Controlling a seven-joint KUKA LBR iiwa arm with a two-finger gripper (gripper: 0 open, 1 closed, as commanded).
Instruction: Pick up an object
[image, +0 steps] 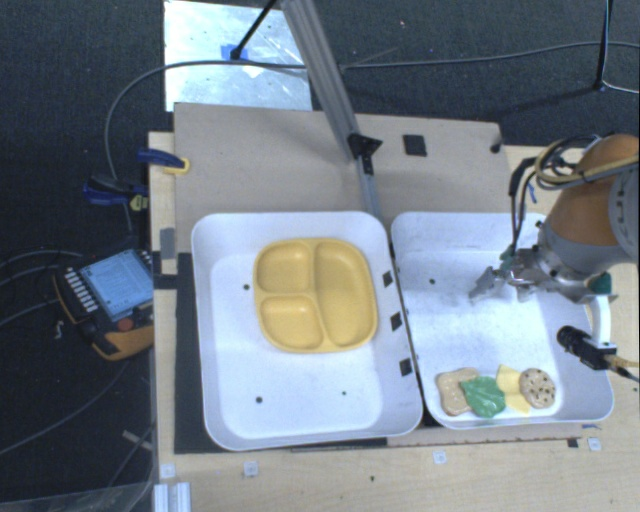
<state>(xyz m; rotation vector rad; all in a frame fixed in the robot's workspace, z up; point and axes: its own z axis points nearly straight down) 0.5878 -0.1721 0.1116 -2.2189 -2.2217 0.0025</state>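
Desk: cardboard-topped desk (270, 150), two white bins; yellow tray (315, 295) fills the left.
Pincer: my pincer (492, 284) hovers over the right bin (450, 260), fingers spread, holding nothing.
Targets: cookie (537, 387), green piece (484, 396), cracker (456, 389) clustered at the near edge.
Advice: I should travel toward the cluster, centre over one piece, then descend.

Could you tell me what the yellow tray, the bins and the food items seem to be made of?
Yellow tray: likely moulded plastic, smooth and satin, with rounded compartment walls and soft highlights.
Bins: probably thin white plastic, smooth with rounded corners.
Food items: apparently toy food, plastic or rubbery, in flat uniform colours; too small to be sure.
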